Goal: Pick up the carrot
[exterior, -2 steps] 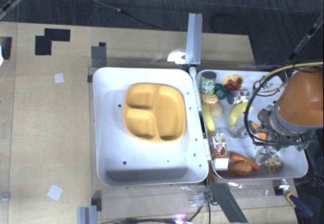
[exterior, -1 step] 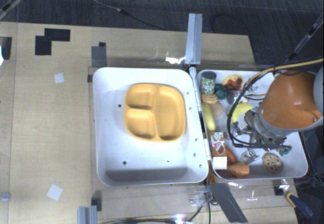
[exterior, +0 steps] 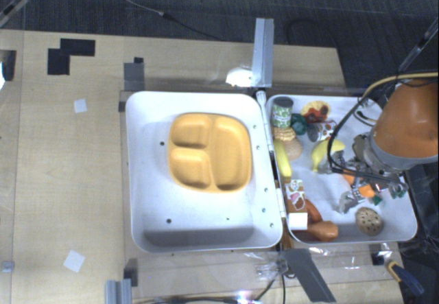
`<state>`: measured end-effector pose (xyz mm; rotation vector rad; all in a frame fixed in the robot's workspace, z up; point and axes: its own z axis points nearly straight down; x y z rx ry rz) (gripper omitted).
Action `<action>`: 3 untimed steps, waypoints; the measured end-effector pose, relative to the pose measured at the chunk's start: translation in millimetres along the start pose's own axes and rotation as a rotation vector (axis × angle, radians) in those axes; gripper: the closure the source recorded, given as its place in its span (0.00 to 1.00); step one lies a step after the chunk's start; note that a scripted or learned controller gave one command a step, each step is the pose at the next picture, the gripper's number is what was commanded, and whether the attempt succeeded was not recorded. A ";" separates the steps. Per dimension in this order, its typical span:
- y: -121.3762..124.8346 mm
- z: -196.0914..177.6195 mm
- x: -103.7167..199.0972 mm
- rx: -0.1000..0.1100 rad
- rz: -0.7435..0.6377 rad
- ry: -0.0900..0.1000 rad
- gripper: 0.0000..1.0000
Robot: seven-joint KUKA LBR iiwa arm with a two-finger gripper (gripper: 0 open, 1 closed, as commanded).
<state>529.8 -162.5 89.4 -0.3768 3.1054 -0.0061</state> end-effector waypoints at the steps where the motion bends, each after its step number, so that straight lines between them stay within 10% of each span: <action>1: -0.3 -13.5 -3.9 0.005 -0.002 -0.011 1.00; 3: 36.6 -96.3 -88.7 -0.004 -0.464 -0.001 1.00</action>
